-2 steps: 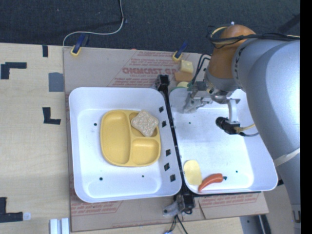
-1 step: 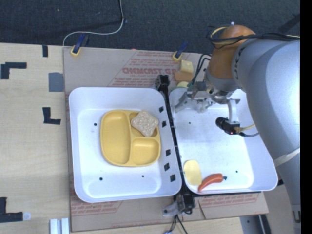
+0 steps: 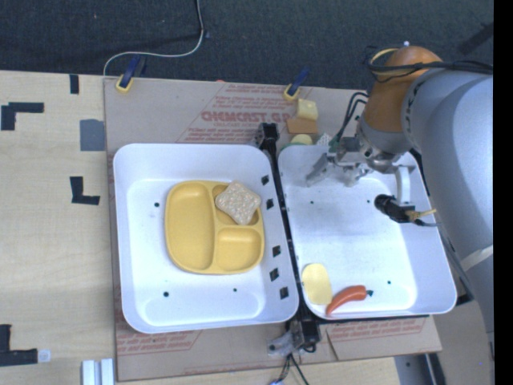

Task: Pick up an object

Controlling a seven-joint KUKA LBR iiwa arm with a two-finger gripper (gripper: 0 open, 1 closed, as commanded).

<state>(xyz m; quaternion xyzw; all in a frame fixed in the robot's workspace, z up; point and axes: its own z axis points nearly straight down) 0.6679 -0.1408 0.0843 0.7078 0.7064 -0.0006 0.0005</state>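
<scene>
- Orange chili (image 3: pixel 347 298): one, long axis pointing 2 o'clock to 8 o'clock, at right bin's (image 3: pixel 417 255) 6 o'clock.
- Yellow tray (image 3: pixel 200 231): one, left bin.
- Gripper (image 3: pixel 341 163) jaws: state cannot be determined.

Two white bins are set side by side on a cardboard sheet (image 3: pixel 240 107) printed with red lettering. The sheet is held at its twelve o'clock edge by two clamps (image 3: pixel 126 81), one at eleven o'clock, one near one o'clock. A white cable (image 3: pixel 195 22) is trailed across the dark floor (image 3: pixel 321 14) above. Black tape marks (image 3: pixel 20 115) are seen on the wooden bench (image 3: pixel 48 255) at nine o'clock.
</scene>
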